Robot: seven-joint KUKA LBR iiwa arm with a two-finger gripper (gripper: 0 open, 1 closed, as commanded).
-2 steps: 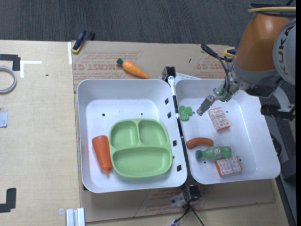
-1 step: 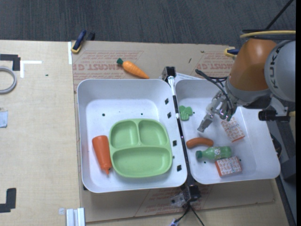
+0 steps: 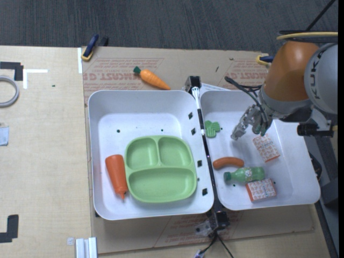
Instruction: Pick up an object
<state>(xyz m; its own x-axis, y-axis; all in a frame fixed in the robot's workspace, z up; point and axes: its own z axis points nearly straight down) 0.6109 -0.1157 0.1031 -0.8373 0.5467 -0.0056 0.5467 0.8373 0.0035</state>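
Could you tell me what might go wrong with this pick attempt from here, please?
The gripper hangs over bare floor of the right bin, between the green piece and a patterned packet, so it may close on nothing. The sausage and green bottle lie close together; a descent there could nudge both.

Bright, even overhead light — soft shadows inside the white bins (image 3: pixel 102 198), mild glare, focus slightly soft throughout.

You see a green divided plate (image 3: pixel 160 169), an orange carrot (image 3: pixel 116 174) beside it, another orange, green-topped carrot (image 3: pixel 152 78) outside the white bins (image 3: pixel 102 198); below the jaws, an orange-red sausage (image 3: pixel 228 162), green bottle (image 3: pixel 244 175) and red-patterned white packets (image 3: pixel 261 189).
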